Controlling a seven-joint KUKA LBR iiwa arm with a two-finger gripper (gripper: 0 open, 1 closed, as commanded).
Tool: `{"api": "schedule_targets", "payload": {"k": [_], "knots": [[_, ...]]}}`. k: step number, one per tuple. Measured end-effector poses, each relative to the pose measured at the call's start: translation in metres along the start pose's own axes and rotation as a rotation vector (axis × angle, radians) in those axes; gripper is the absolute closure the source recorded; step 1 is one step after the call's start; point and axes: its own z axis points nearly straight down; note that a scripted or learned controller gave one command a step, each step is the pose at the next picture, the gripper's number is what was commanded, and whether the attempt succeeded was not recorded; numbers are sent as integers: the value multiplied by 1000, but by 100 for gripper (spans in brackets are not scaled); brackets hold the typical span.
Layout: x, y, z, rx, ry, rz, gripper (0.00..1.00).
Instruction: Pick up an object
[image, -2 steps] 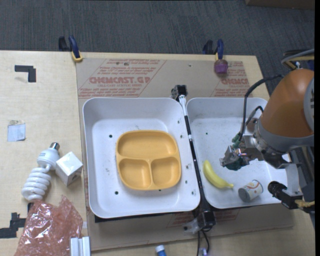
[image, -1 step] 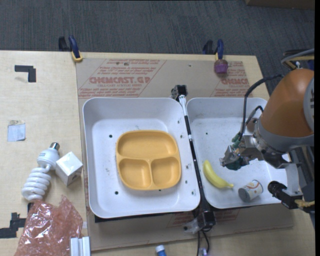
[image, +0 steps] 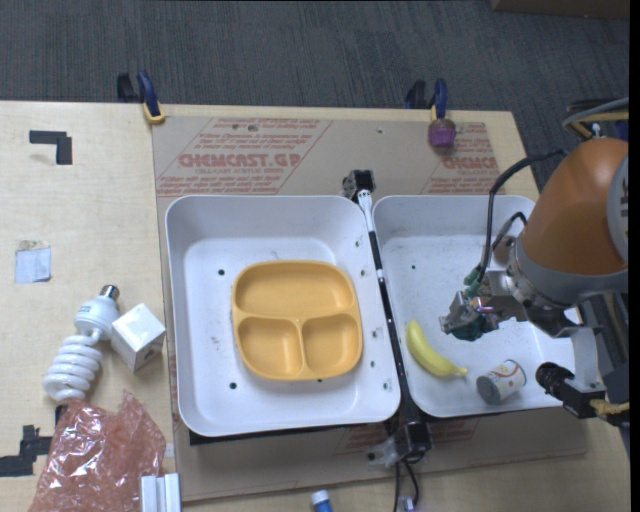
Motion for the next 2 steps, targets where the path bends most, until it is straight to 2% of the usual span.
{"api": "schedule_targets", "payload": {"k": [2], "knots": [[-17,-1,4,2,-1,2,100]]}}
